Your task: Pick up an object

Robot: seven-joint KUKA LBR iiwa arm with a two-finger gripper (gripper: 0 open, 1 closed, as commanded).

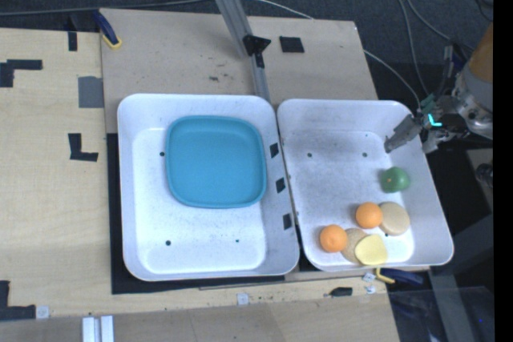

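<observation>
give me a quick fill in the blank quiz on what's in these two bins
1. The left bin holds a square plate coloured ____.
2. The green ball lies in the ____ bin.
3. The number of orange balls near the yellow piece is ____.
4. The gripper hangs over the right bin's ____ edge.

Missing words: blue; right; two; right

End effector (410, 134) low at right, angled leftward

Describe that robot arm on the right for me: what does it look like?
Just its end is in view: a grey metal wrist with an orange band above it, a small teal light glowing on it, and a dark gripper ending in slim grey jaws. Thin cables loop across the dark floor behind it.
</observation>
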